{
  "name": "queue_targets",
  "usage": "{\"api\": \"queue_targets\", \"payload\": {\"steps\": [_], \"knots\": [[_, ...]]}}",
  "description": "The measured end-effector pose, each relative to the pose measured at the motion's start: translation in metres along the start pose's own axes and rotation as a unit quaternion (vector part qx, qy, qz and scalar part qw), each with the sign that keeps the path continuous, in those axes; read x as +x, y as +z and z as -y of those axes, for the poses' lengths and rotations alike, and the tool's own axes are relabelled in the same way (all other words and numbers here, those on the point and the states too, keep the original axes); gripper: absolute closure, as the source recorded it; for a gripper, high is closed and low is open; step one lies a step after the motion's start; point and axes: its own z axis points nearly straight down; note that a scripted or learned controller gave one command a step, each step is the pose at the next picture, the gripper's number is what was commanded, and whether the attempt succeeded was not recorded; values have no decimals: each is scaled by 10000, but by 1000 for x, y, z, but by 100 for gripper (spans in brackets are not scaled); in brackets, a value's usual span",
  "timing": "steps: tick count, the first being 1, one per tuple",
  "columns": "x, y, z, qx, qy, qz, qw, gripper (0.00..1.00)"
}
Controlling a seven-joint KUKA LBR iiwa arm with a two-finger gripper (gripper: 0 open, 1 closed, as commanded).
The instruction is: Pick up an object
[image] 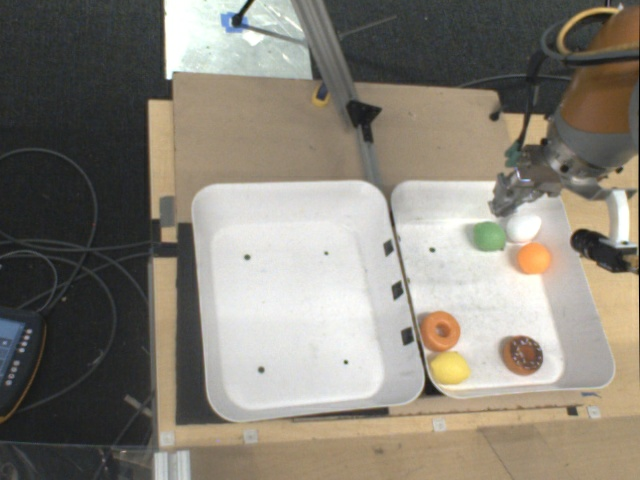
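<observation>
Fingers of the gripper (508, 196) hang at the upper right of the right bin (575, 368), just above the green ball (489, 236) and white ball (523, 229); whether they stand apart or together I cannot tell. Both balls look light, smooth and prone to roll; a grip across the widest part seems safest.

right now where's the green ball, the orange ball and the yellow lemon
green ball (489, 236): camera view, its top
orange ball (534, 259): camera view, its centre
yellow lemon (450, 369): camera view, its middle
</observation>
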Motion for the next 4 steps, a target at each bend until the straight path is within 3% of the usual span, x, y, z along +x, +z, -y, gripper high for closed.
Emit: {"api": "queue_targets", "payload": {"steps": [2,4], "knots": [[102,6,33,1,-3,-2,10000,100],[216,12,35,-3,-10,-8,10000,100]]}}
